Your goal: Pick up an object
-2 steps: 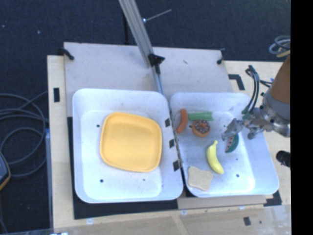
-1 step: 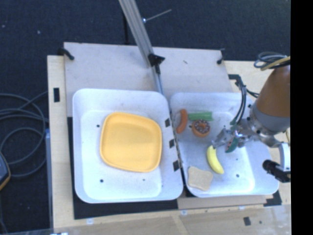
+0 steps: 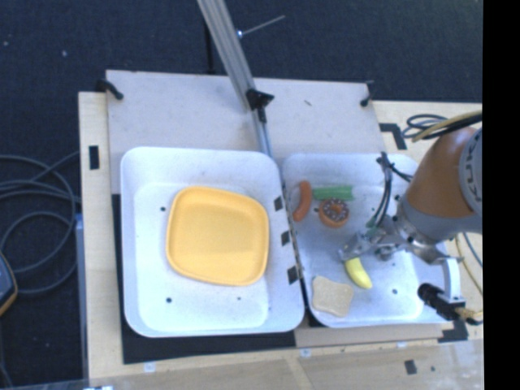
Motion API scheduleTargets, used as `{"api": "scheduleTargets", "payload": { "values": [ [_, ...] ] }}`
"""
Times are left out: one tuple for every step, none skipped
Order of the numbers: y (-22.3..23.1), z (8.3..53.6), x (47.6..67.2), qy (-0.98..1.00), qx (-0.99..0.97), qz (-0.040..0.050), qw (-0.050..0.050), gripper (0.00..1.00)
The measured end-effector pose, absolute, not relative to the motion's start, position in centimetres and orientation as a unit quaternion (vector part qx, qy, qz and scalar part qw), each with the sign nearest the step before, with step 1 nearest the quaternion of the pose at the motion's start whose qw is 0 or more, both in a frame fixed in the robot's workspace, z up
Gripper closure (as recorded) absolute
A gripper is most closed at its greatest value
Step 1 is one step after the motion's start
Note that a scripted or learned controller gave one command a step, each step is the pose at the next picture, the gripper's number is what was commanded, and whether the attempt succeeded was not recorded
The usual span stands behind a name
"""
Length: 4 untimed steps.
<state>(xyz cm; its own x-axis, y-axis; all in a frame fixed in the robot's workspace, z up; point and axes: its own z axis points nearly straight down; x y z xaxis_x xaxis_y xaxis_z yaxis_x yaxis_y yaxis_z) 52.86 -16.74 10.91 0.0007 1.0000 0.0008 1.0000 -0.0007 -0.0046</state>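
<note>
Two shallow white bins were seen side by side on the bench. The left bin [image 3: 146, 218] was occupied by a square yellow plate [image 3: 218, 236], lying flat near its middle. In the right bin [image 3: 390, 307] several small things were spread out: an orange sausage [image 3: 301, 200] was set upright along the wall nearest the other bin, a green strip [image 3: 333, 192] was laid just beside its top end, and a round orange and brown piece [image 3: 334, 212] was placed just below that strip. Nearer the front, a banana [image 3: 357, 273] was found tilted on the bin floor, and a slice of bread [image 3: 332, 296] was lying just beside it, toward the front left corner.

The arm [image 3: 443, 189] was reached in from the right, over the right bin. The gripper [image 3: 363, 247] was lowered just above the banana's upper end, near or touching it; whether it was released or clenched could not be told, and nothing was plainly seen grasped in it
</note>
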Motion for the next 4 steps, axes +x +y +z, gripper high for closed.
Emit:
{"api": "scheduleTargets", "payload": {
  "values": [
    [-16.8,12.2,53.0,-0.706,-0.708,-0.0008,-0.001,1.0],
    [-15.9,17.1,53.5,-0.707,-0.707,-0.0015,-0.002,1.0],
    [-15.1,22.3,53.1,-0.707,-0.707,-0.0017,-0.002,1.0],
    [-15.2,27.6,53.2,-0.707,-0.707,-0.0017,-0.002,1.0]
  ]
}}
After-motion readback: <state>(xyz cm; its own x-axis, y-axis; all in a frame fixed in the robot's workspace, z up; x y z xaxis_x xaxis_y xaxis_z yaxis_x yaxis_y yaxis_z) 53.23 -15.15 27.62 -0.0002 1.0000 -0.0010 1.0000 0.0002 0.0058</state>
